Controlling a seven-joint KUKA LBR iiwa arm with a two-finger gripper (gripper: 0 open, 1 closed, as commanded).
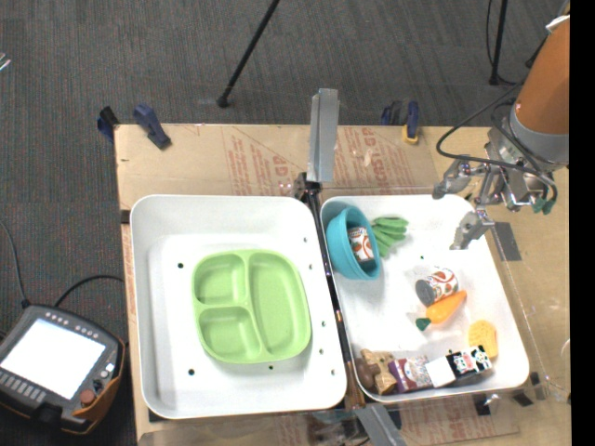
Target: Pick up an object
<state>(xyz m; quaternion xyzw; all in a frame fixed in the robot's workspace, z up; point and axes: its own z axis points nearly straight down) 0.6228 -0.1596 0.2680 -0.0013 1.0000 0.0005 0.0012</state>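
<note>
My gripper (487, 232) hangs open over the far right part of the right bin (409, 337), with nothing between its fingers. Below it lie a small grey and white cup (435, 284) on its side and an orange carrot toy (445, 308). A blue bowl (346, 249) leans against the bin's left wall with a brown and white can (361, 242) in it. A green leafy toy (390, 229) lies beside the bowl. Near the front edge are a yellow piece (482, 336), a black and white item (465, 361), a purple packet (407, 372) and brown blocks (376, 370).
The left bin (163, 249) holds a green divided plate (251, 305). A grey upright post (323, 142) stands at the back between the bins. A tablet-like pendant (51, 360) lies on the floor at the lower left. Cables trail near the wrist.
</note>
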